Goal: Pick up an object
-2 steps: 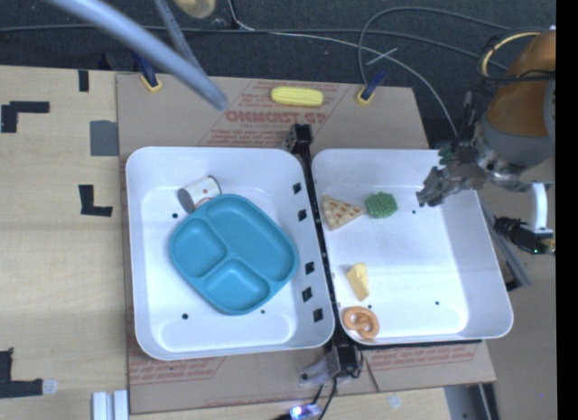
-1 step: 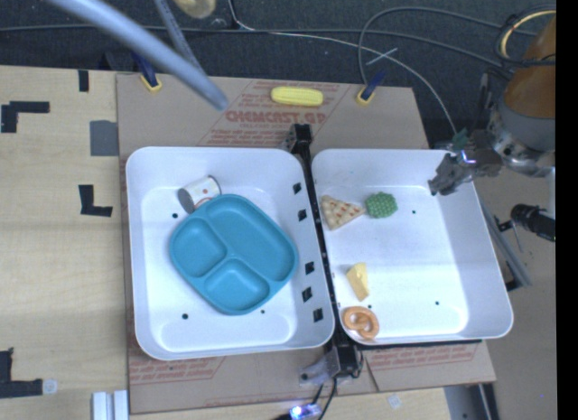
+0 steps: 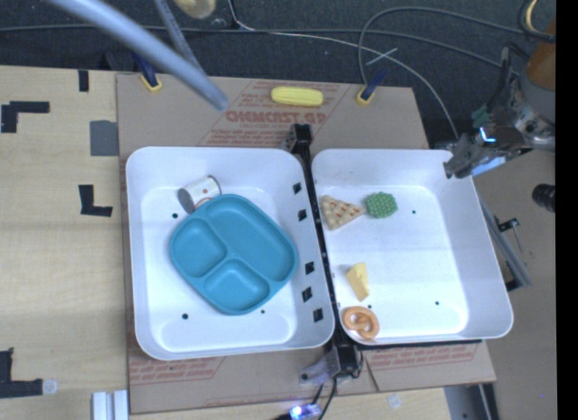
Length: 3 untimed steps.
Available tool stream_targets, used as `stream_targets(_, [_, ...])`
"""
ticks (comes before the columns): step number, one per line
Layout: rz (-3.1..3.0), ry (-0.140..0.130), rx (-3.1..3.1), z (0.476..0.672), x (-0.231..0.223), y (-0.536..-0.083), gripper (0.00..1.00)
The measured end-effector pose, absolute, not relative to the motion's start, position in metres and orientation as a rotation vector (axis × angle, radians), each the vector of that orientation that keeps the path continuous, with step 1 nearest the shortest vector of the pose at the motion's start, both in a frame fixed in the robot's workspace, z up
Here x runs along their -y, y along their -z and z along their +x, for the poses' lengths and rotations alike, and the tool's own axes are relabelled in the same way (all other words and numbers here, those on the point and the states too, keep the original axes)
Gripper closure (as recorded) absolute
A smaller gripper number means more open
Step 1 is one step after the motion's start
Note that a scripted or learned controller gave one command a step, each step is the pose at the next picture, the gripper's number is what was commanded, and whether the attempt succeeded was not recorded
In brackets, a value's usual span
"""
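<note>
Now over to the gripper [image 3: 462, 163]: parked at the far right corner of the right bin [image 3: 488, 256], just outside the rim, above the bench edge rather than over the white floor. Too dark and blurred to say whether open or closed, so cannot tell; cannot make out anything in its grasp either. Well apart from every pickable piece. Nearest on offer, the green knobbly piece [image 3: 380, 204], lying left of the gripper and a little nearer, on the far half of that bin's floor. Just beside it on the left, touching or almost touching, the tan waffle wedge [image 3: 339, 211], close to the divider. Nearer along the same left wall, the yellow cheese wedge [image 3: 359, 280], then the pretzel [image 3: 360, 322] tucked into the near left corner. Over in the left bin [image 3: 144, 256], the blue divided plate [image 3: 233, 253] lying flat across the middle, with a small cup [image 3: 199, 194] on its side at the plate's far left edge. Beyond both bins, a yellow banana-like toy [image 3: 296, 97] resting on the cardboard sheet [image 3: 262, 116]. As for the arm [image 3: 528, 111]: coming in from the right edge, wrist angled down and leftward toward that bin corner.
</note>
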<state>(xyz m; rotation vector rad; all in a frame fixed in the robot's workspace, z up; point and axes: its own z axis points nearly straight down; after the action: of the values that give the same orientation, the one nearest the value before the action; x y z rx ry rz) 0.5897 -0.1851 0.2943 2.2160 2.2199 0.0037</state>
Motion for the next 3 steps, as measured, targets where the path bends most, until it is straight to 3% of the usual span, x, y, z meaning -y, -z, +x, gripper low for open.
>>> stream_targets(3, [2.218,0.002,-2.229,0.546,0.04,-0.262,1.0])
